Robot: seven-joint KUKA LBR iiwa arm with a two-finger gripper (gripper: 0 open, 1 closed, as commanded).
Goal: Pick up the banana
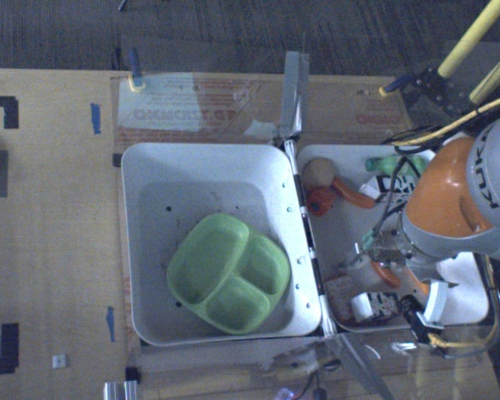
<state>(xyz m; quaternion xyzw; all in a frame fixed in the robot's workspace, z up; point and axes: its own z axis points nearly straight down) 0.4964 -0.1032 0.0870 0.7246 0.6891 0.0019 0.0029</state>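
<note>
1. Gripper [380, 262]: low over the right bin [468, 294], at its middle, beneath the grey wrist. How far open it is cannot be told, because the wrist and cables cover it. Nothing is seen held.
2. Banana: position cannot be told. No item near the gripper reads clearly as one, and the arm covers much of the right bin.
3. Orange piece [393, 276]: just beside the gripper, toward the view's bottom right. It is too blurred to identify.
4. White cylinder [361, 305]: near the gripper, toward the view's bottom. It lies on a dark flat item [343, 290] in the bin's near corner.
5. Red-and-orange object [332, 197]: above and left of the gripper in the view, close to the wall between the bins.
6. Tan ball [320, 172]: touching or just beside item 5, farther up from the gripper.
7. Green item [390, 164]: up from the gripper, at the bin's far wall, partly behind cables.
8. Orange band [442, 194]: on the arm, up and right of the gripper.
9. Left bin [150, 182]: well left of the gripper. It holds a green divided plate [229, 272].
10. Bench [50, 248]: beyond the left bin, marked with blue tape [95, 117].
</note>
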